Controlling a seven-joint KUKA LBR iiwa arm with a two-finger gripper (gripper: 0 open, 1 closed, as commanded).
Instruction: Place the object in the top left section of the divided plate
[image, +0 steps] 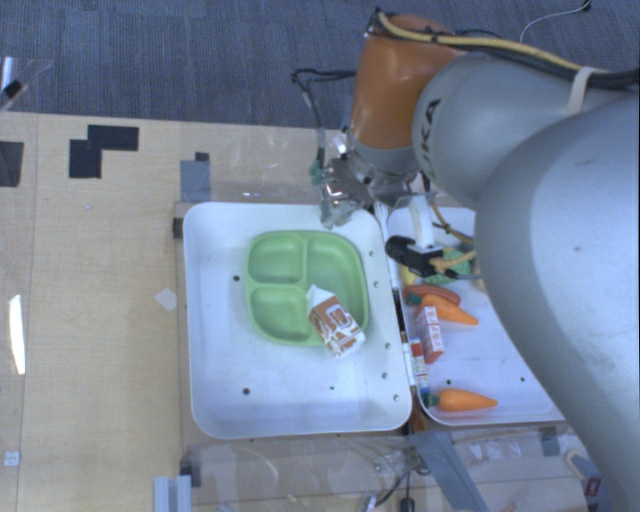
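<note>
Arm (540, 200): you see smooth grey casing.
Band (395, 85): orange, above the arm's wrist.
Cables (320, 85): black, beside the band.

Divided plate (300, 275) sits in left bin (215, 340). Snack packet (335, 322) lies on plate's lower right rim. Right bin (520, 395) just beside holds two toy carrots (455, 312) (465, 401) and small box (431, 335) between them.
</note>
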